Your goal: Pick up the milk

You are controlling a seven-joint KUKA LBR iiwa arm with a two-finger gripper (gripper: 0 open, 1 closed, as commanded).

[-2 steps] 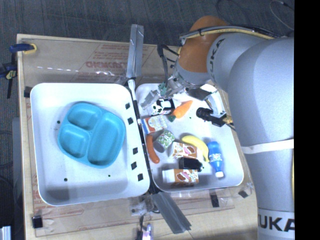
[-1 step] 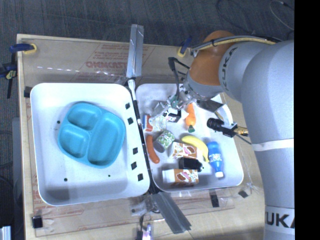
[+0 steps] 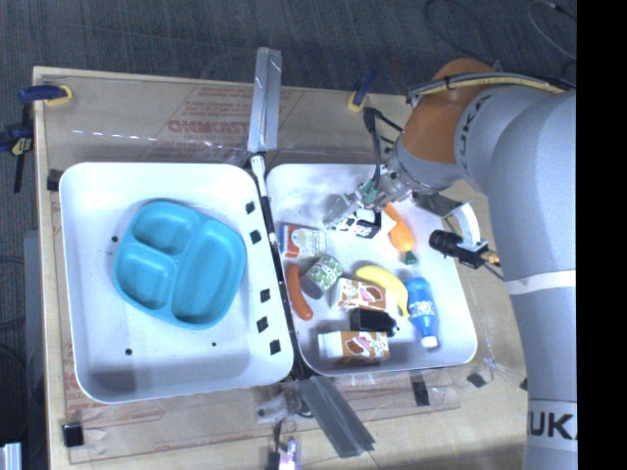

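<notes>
Reaching into the right bin (image 3: 460, 336), my fingers (image 3: 361, 204) hang at its far side; I cannot tell their state. I see the milk (image 3: 302, 240) near the divider, left of them.

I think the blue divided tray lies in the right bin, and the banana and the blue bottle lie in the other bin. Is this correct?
Not quite. The camera view shows the blue divided tray in the left bin, not the right. The banana and blue bottle lie in the other bin, as you said.
</notes>
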